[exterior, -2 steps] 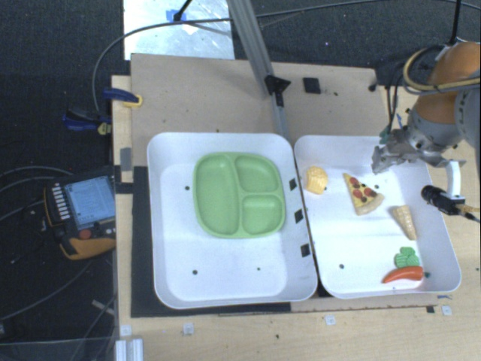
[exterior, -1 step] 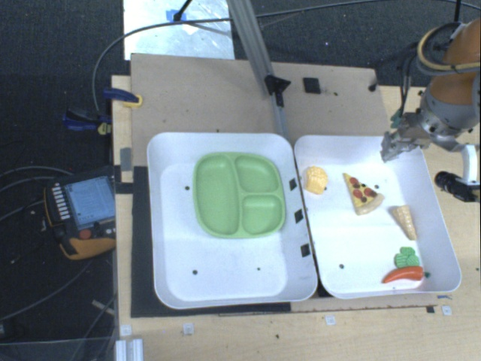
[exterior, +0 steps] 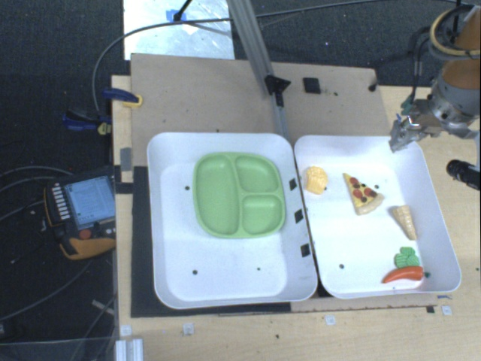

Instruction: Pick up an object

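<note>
Far left, off the counter (exterior: pixel 188 89): a handheld pendant (exterior: pixel 84 205) with a blue screen, cables around it, clamps (exterior: pixel 113 107) on the counter's left edge. Left bin (exterior: pixel 169 277) holds a green divided plate (exterior: pixel 239 195), three compartments, sitting toward the bin's upper middle; bare white floor below and left of it. Black clips sit along the seam where the two bins meet. A grey pole (exterior: pixel 252 40) slants down from the top and ends just above that seam. Right bin (exterior: pixel 436 201) holds four items, well apart from each other: a yellow lumpy piece (exterior: pixel 316 179) touching or just beside the left wall, a pizza slice (exterior: pixel 363 193) near the middle, a pale cone-shaped piece (exterior: pixel 405 221) toward the right wall, a carrot with green top (exterior: pixel 404 268) in the lower right corner, close to the rim. Lower left of that bin is open floor. Jaws (exterior: pixel 401 135) hang at the bin's upper right corner, over the rim, nothing seen between them; too small and blurred to tell how far open. Arm (exterior: pixel 455 74) is cut off by the right edge. A black part (exterior: pixel 464 174) pokes in at the right, beside the bin's right rim.
</note>
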